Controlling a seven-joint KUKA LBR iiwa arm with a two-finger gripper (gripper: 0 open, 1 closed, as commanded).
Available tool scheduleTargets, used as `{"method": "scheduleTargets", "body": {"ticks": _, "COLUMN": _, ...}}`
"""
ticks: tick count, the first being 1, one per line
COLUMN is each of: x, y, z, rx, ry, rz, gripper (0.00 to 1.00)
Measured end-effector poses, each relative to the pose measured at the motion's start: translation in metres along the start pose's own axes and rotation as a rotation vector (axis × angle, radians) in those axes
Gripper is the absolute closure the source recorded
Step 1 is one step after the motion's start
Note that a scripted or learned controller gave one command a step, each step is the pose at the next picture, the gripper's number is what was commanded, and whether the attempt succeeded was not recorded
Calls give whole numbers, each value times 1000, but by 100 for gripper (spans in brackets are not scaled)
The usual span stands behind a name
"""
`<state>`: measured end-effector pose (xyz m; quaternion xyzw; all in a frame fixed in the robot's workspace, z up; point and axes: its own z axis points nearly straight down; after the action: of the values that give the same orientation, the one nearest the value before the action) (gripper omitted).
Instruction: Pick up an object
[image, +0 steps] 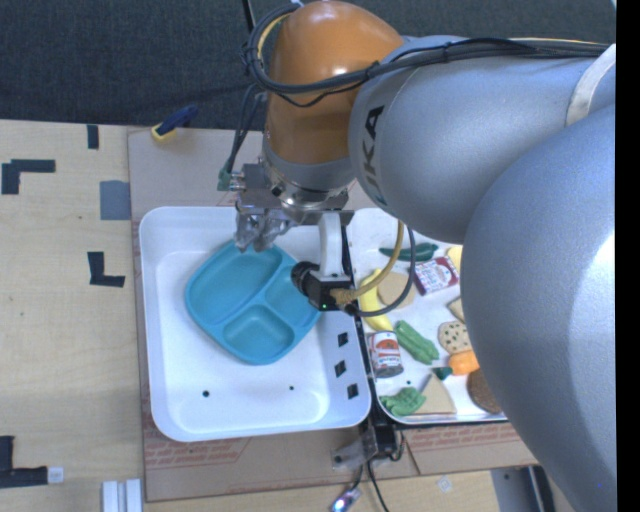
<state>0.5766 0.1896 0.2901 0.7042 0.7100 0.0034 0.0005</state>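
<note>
Looking down on the bench, we've got the left bin (170, 400) holding a blue divided tray (250, 305), the kind with three compartments. It sits tilted, rotated on a diagonal, up toward the bin's far right part, with its right corner close to the wall between the two bins.

The gripper (256, 232) is right at the tray's far edge. Its fingertips come down onto or just over the top rim of the tray, around the upper compartment. From this angle we honestly can't tell if the jaws are apart or closed, or whether the rim is actually between them; the fingers are small and dark against the metal, and it all blurs together. So we can't say it's gripping anything, only that the tray is directly under and slightly toward us from the jaws, touching or very nearly so.

The arm (480, 150) takes up most of the right side, with the orange band (315, 80) sitting right above the wrist.

The right bin (440, 415) is partly hidden under the arm. We can make out a small can with a red label (386, 354), a green pod-shaped thing (417, 341), a cracker (453, 335), something yellow (376, 292) and another green piece (403, 402) near the front edge.
</note>
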Motion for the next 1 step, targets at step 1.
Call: {"method": "scheduleTargets", "body": {"ticks": 1, "x": -3, "y": 0, "z": -4, "rx": 8, "ry": -5, "rz": 3, "gripper": 100}}
